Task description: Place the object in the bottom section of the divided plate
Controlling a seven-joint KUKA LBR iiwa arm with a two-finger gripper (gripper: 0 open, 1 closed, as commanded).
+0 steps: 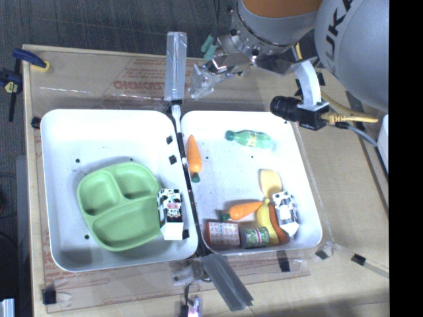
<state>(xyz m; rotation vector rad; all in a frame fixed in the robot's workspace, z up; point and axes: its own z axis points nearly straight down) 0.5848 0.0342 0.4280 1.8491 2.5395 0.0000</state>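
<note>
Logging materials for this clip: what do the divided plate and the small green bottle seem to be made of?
Divided plate: likely moulded plastic, matte light green, with soft rounded ridges and no glare. Green bottle: probably translucent plastic, glossy, with light showing through its body; too small to be sure.

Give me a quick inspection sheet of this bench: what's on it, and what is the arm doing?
Surface: two white bins side by side, left bin and right bin.
Job's things: green divided plate in the left bin; small carton at its right edge.
Clutter: right bin holds a carrot by the divider, a green bottle, and a pile at the near edge with a second carrot, a can and another carton.
Grippers: gripper above the far rim between the bins; fingers unclear.
Cables: yellow-tipped lead at the arm.
Surroundings: blue clamp at the far left corner.
</note>
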